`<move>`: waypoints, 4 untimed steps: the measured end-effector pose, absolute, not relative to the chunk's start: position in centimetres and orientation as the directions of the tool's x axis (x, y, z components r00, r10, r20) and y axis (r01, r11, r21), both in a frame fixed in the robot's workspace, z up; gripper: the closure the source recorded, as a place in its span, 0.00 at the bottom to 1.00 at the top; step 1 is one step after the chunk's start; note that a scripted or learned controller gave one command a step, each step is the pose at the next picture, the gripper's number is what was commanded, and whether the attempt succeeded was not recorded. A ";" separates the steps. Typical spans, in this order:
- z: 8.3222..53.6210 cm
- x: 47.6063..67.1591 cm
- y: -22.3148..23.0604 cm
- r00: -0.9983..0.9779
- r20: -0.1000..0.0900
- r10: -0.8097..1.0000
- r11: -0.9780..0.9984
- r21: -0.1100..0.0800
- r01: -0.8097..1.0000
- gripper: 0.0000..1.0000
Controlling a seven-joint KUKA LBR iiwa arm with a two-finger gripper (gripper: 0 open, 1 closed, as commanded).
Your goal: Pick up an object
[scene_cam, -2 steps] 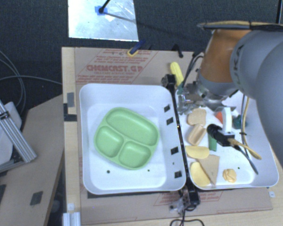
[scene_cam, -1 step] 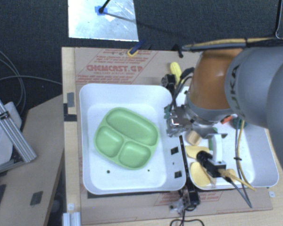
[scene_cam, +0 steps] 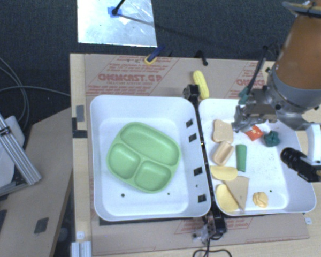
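Note:
My gripper (scene_cam: 250, 121) hangs over the back of the right bin (scene_cam: 305, 194), just above a small red piece (scene_cam: 254, 134). I cannot tell whether it touches that piece. A dark green lump (scene_cam: 271, 138) lies just right of the red piece. Left of the gripper lie two tan bread-like pieces (scene_cam: 221, 130) (scene_cam: 222, 152) and a green cylinder (scene_cam: 241, 157). Nearer the front are a yellow slice (scene_cam: 223, 173), a pale wedge (scene_cam: 234, 193) and a small yellow lump (scene_cam: 260, 198).
The left bin (scene_cam: 112, 108) holds a green divided plate (scene_cam: 143, 156). A yellow corn-like piece (scene_cam: 200, 84) lies on the cardboard behind the bins. The arm's grey and orange body (scene_cam: 305, 63) covers the right bin's back right corner. A black fitting (scene_cam: 299, 162) juts over its right side.

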State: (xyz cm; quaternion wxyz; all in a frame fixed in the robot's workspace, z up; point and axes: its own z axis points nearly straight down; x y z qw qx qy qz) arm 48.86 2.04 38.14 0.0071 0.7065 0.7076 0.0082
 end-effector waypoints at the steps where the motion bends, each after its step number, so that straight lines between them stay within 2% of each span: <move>1: 27.1 48.5 8.6 -0.009 0.001 1.000 0.009 -0.009 1.000 1.00; 2: 49.1 48.9 6.9 -0.004 0.004 1.000 0.004 0.021 1.000 1.00; 3: 33.5 48.5 7.4 -0.001 -0.002 1.000 0.001 -0.013 1.000 1.00; 4: 24.4 52.0 11.8 -0.006 -0.001 1.000 0.006 -0.007 1.000 1.00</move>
